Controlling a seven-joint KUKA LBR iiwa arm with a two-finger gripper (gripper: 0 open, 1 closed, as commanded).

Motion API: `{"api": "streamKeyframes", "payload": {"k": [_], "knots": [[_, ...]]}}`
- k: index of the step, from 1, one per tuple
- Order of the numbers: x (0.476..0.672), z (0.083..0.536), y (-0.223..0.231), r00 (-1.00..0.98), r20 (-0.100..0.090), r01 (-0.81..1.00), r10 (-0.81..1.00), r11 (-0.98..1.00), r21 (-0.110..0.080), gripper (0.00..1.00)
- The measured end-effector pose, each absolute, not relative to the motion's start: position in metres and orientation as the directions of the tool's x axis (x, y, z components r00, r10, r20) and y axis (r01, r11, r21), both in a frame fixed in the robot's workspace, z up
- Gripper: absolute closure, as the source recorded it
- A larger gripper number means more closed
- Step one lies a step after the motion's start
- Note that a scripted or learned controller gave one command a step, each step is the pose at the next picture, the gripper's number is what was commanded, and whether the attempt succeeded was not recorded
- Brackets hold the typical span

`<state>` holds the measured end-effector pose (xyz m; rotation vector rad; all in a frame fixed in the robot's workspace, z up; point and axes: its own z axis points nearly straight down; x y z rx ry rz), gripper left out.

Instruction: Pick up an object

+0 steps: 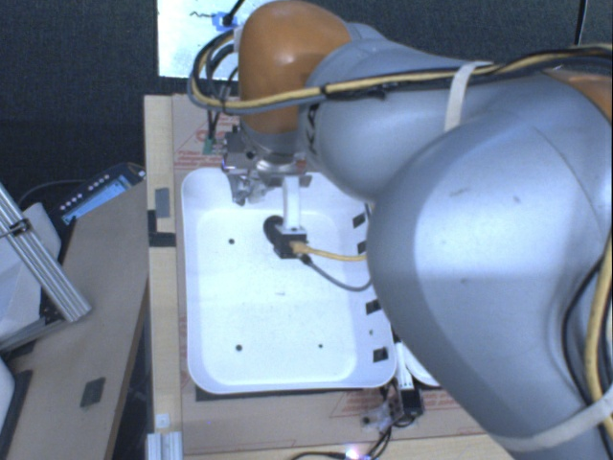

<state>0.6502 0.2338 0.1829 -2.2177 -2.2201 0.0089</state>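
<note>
My gripper [242,190] hangs low over the far left corner of the left white bin [196,286], just inside its back rim. The orange band of the wrist sits right above it. The bin floor that shows bears a few small dark dots and no loose object that I can make out. My grey arm covers the right side of the view and hides nearly all of the right bin.
A sliver of the right bin [414,364] shows under the arm. A white sheet [196,27] lies beyond the bench. To the left are a dark device with a blue edge [96,192] and an aluminium rail [43,266].
</note>
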Motion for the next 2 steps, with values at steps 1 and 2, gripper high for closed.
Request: {"api": "streamKeyframes", "payload": {"k": [1,2], "knots": [[0.669,0.103,0.234,-0.004,0.000,1.000,1.000,0.004,-0.001,1.00],[0.604,0.082,0.203,0.001,-0.002,1.000,1.000,-0.001,-0.007,1.00]]}}
